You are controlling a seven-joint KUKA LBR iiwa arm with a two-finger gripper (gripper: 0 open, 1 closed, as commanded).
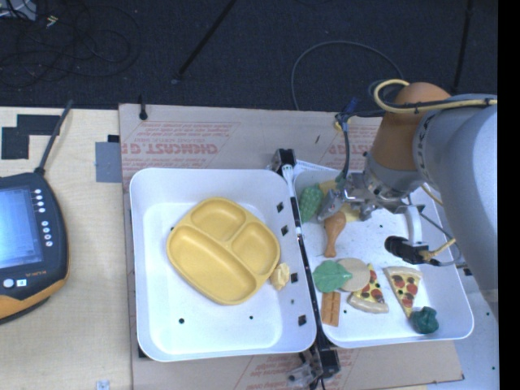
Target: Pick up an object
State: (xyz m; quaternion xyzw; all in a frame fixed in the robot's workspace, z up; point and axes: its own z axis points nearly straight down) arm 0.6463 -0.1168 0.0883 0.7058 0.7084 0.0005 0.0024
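Claw [345, 204] sits low in the right bin [455, 319], fingers apparently closing around the drumstick [334, 227]; grasp step, next lift straight up.

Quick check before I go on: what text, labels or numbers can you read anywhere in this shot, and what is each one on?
Red print on the cardboard sheet under the bins: upside down and blurred, not readable with confidence.
More red print on the cardboard's front edge: too faint to read.
Pendant at the left: its screen is lit, but the content is too small to read.
Nothing legible on the yellow tray or the toy food.
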